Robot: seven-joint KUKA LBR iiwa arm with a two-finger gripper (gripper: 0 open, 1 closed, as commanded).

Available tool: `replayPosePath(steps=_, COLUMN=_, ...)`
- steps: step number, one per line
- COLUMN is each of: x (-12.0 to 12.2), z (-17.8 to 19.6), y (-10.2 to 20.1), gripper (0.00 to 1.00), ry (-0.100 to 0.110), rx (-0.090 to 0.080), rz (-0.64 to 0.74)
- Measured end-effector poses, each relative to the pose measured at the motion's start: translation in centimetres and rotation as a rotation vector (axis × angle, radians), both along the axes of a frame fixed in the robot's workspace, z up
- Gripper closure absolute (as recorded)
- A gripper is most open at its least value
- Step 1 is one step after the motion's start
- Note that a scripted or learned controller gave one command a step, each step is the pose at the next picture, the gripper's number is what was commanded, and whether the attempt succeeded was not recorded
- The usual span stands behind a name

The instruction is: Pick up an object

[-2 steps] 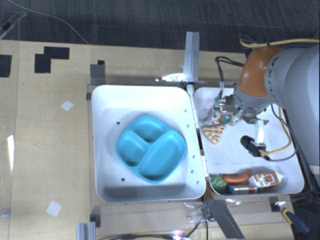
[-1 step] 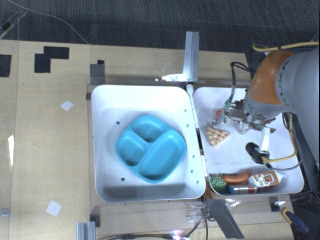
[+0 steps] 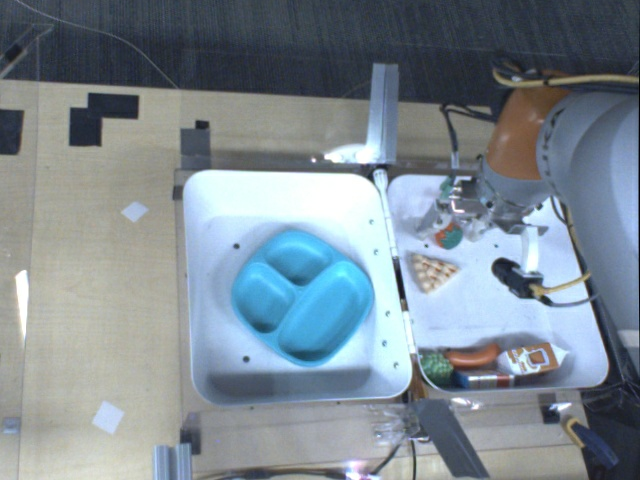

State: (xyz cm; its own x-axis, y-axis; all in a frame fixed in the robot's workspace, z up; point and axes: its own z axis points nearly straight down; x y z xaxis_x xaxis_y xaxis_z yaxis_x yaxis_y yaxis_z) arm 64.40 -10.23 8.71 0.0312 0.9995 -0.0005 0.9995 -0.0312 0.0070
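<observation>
Gripper (image 3: 455, 221) is lowered into the right bin (image 3: 560, 338), at its far-left part, over a small teal object (image 3: 449, 236). Finger state cannot be told. No lift is seen; the grasp is judged unconfirmed. 1 pizza slice toy (image 3: 432, 271) lies just beside.

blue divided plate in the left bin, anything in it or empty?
Empty. The blue divided plate lies flat in the left bin, and all three compartments show bare blue.

Pale wooden bench (image 3: 90, 298) with black patches, dark carpet (image 3: 250, 18) beyond
</observation>
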Motion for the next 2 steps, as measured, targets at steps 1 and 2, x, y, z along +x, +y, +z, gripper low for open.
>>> replayPosePath(steps=1, x=0.3, z=1.3, y=0.1, gripper=1.0, ry=-0.008, rx=-0.002, rz=0.004)
replayPosePath(steps=2, x=0.8, z=9.9, y=8.2, gripper=1.0, ry=0.002, rx=0.002, rz=-0.12)
